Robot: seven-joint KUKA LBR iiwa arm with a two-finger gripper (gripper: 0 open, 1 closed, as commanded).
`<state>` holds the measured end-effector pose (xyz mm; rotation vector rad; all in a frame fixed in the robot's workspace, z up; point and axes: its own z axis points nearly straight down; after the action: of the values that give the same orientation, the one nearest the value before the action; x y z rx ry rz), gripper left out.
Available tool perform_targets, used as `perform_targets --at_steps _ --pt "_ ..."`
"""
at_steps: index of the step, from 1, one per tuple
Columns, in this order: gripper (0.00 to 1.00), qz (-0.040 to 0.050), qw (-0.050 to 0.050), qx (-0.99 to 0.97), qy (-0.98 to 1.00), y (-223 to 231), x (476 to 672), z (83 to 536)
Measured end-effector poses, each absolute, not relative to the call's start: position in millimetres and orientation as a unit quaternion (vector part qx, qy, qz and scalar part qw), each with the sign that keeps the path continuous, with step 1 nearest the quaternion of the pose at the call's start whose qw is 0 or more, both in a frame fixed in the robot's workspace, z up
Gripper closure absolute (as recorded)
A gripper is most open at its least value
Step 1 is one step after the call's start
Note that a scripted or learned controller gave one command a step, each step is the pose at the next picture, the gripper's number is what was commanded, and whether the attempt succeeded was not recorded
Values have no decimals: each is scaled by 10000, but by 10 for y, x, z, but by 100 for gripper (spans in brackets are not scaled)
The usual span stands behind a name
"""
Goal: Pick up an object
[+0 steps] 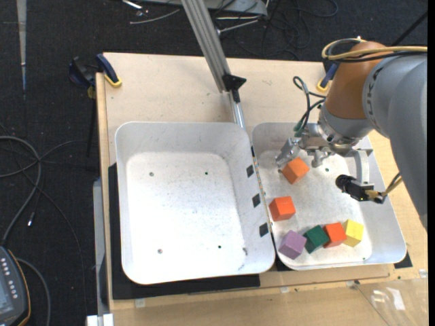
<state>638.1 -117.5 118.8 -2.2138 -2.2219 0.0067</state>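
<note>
Right now I have the arm point(380, 94) reaching in from three o'clock, its orange band point(350, 80) sitting above the wrist over the right bin point(380, 240). My gripper point(297, 160) hangs at about twelve o'clock within that bin, near its far rim. An orange cube point(295, 170) sits right at the fingertips, tilted on a corner; one grey finger point(284, 153) shows at its ten o'clock side and another at its two o'clock side. The claw looks spread around the top of that cube, but I cannot tell from this slant whether the fingers actually press on it or whether it is lifted off the floor of the bin.

Toward six o'clock from that cube, well apart from it, a second orange cube point(282, 208) lies flat near the bin's left wall. Along the near rim I see a row of four: a purple cube point(292, 244) at the seven o'clock end, then a green cube point(316, 238), a red-orange cube point(335, 233) and a yellow cube point(353, 231), each touching or just beside its neighbour.

At nine o'clock from all this lies the left bin point(129, 155), its white floor speckled with dark marks. Both bins rest on the tan bench point(170, 87).
</note>
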Motion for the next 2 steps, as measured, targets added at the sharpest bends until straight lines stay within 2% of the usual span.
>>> perform_targets --at_steps 1,2 --pt "0 8 7 -7057 -7085 -1016 6451 937" --pt "0 8 0 -7071 -7071 -1022 6356 955"
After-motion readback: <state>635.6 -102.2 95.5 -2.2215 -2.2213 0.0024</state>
